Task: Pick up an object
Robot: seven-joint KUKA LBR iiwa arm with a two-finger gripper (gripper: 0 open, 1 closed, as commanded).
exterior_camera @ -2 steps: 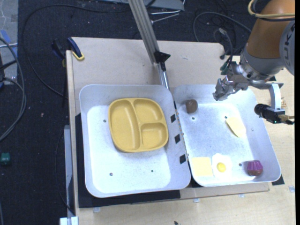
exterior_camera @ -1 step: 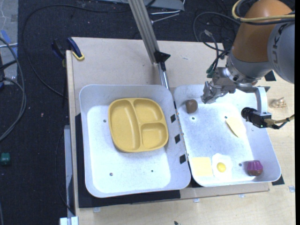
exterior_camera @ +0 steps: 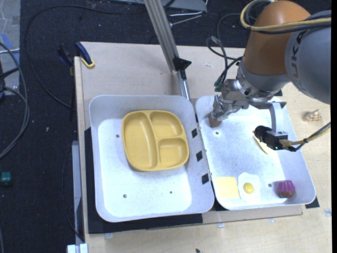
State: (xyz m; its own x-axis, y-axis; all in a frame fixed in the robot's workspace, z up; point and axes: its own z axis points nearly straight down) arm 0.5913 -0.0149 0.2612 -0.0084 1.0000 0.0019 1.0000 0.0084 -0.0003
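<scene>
Brown piece (exterior_camera: pixel 214 122), small and squat, is the likeliest thing to pick up: it sits right at the tip of the claw (exterior_camera: pixel 217 115), touching it or very nearly so, by the far wall of the right bin (exterior_camera: pixel 295 167). I cannot tell from this angle whether the claw is clenched on it, released, or merely resting above it.

Well off to the view's left of the claw, a yellow divided plate (exterior_camera: pixel 156 140) lies flat in the left bin (exterior_camera: pixel 105 194) on the counter (exterior_camera: pixel 121 67) and plays no part here. Nearer the camera than the claw, and a little to its right, lie a pale yellow cheese slice (exterior_camera: pixel 227 187) and a toy fried egg (exterior_camera: pixel 248 186), just beside each other. Further right sit a yellow curved piece (exterior_camera: pixel 260 143) and, at the near corner, a purple piece (exterior_camera: pixel 285 188).

To do this step well, I judge the claw should straddle the brown piece squarely and go low enough to grip its sides, then close fully before any lift. The bin wall is close, so a straight vertical rise seems safest, since a skewed grip could flick the piece away.
</scene>
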